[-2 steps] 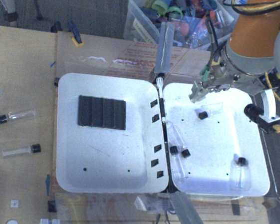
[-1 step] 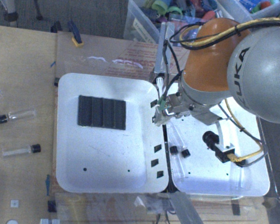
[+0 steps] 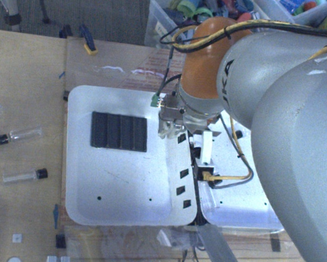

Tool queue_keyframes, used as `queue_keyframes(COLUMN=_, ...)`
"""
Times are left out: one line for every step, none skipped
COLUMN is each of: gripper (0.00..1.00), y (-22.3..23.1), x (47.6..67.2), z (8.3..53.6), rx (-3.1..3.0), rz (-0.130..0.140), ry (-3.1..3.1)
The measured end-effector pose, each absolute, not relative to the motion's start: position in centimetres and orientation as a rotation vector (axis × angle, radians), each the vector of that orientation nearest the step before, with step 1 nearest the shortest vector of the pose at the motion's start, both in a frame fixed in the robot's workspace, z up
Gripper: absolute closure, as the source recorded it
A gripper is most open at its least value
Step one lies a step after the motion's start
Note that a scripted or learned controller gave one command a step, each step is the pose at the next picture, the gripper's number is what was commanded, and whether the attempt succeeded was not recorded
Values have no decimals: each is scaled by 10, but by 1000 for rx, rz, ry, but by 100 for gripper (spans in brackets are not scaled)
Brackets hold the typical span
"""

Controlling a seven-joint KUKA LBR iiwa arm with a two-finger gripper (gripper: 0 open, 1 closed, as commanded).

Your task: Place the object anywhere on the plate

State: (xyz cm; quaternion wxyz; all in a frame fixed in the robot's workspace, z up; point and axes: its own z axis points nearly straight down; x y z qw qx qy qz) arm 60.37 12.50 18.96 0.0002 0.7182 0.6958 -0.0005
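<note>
The arm's hand point(image 3: 169, 128) hovers at the left bin's point(image 3: 73, 199) right edge; whether it grips anything cannot be told. A dark ribbed slab point(image 3: 119, 132), perhaps the plate, lies just left, long axis across the bin.

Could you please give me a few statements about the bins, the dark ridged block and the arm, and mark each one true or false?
1. A dark ridged block lies in the left bin. True.
2. The block stands at the left bin's near edge. False: it lies in the far half.
3. The arm's orange band hangs over the divide between the bins. True.
4. Clear vials lie inside the right bin. False: they lie on the bench, left of the bins.
5. A tub of colourful items sits beyond the bins. True.
</note>
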Motion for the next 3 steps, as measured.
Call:
queue_keyframes(gripper=100, y=152, x=613, z=95, rx=2463, rz=1, ry=1951)
queue_keyframes(gripper=100, y=202, x=647, z=84, rx=2653, rz=-79, ry=1666)
queue_keyframes(gripper=100, y=198, x=665, z=83, rx=2044, rz=-91, ry=2393)
